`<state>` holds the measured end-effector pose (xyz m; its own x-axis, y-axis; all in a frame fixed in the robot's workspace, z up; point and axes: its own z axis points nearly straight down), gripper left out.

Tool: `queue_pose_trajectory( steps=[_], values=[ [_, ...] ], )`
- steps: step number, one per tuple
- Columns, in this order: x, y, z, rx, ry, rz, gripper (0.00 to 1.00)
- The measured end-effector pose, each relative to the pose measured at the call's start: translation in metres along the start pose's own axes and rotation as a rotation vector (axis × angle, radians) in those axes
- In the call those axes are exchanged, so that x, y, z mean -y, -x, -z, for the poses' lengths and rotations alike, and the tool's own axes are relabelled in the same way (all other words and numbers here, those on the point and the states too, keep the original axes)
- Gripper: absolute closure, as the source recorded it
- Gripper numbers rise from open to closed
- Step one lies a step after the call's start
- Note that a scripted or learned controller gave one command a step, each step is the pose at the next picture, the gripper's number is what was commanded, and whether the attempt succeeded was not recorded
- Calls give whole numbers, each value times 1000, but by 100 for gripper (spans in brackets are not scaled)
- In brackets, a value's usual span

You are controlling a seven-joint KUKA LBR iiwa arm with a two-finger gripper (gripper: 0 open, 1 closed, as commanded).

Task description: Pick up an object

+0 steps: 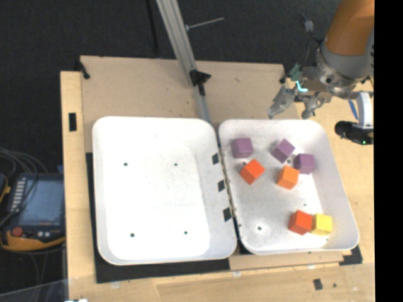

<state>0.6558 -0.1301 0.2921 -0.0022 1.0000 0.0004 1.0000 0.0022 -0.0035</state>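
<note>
Right bin (337, 187): white, shallow, holding seven small cubes.
Purple cubes: one (242, 147) near the bin's upper left, one (283, 150) tilted in the upper middle, one (305, 163) just right of and below it.
Orange cubes: one (252, 171) below the first purple cube, one (287, 177) just below the tilted purple cube and beside the third.
Lower right corner: a red-orange cube (301, 222) touching a yellow cube (323, 224) on its right.
Gripper (294, 109): above the bin's far rim, over the bench, apart from every cube.
Jaws: two fingers spread apart, pointing down toward the rim, with nothing between them.
Arm (349, 24): grey wrist with an orange band, coming in from the upper right.
Left bin (107, 187): white, beside the right bin, their rims touching along the middle.
Bench (138, 87): tan board under both bins.
Pole (179, 39): grey metal, slanting up from behind the bins' join.
Pendant (34, 209): screen device off the bench's left edge.
</note>
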Motion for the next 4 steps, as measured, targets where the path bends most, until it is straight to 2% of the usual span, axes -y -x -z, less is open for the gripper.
queue_pose_trajectory(
  steps=[1,2,4],
  values=[
    [0,1,3,3,4,1,0],
    [5,3,-59,2,-2,-3,0],
    [-1,15,-149,3,1,-4,0]
  ],
)
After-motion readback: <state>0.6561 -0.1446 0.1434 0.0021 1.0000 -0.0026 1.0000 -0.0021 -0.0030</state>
